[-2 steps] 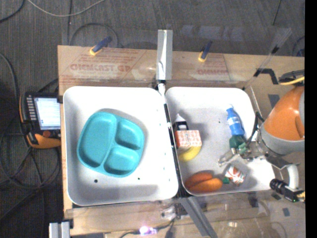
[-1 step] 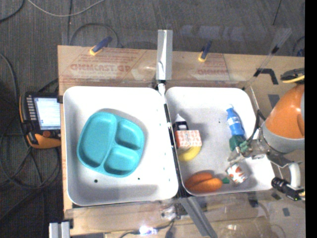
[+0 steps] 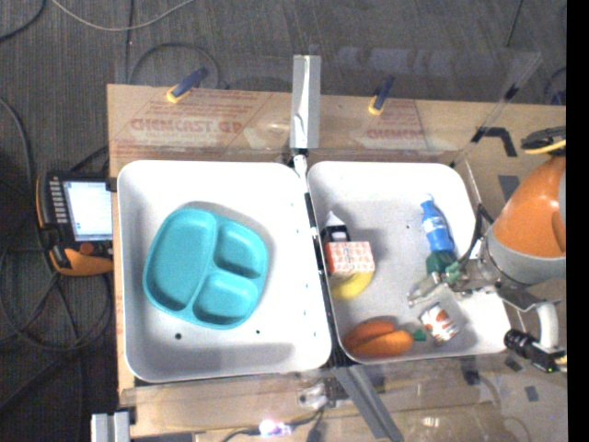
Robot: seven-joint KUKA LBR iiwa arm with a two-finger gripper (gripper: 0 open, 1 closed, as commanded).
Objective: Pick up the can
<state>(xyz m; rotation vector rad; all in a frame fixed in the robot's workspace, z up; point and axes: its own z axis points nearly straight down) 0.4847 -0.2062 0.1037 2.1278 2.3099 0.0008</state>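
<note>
The can (image 3: 440,323) is small, with a white and red label, and lies tilted near the front right corner of the right bin (image 3: 386,178). My gripper (image 3: 431,289) hangs just behind and slightly left of the can, very close to its top end. No part of the can shows inside the gripper. The arm's grey body and orange band (image 3: 538,215) reach in over the bin's right wall.
In the right bin, a blue bottle (image 3: 436,228) lies behind the gripper, and a small green object (image 3: 443,267) sits at the bottle's near end. A red-patterned box (image 3: 349,258), a banana (image 3: 351,286) and an orange carrot-like item (image 3: 377,337) lie left. The left bin holds a teal divided tray (image 3: 210,267).
</note>
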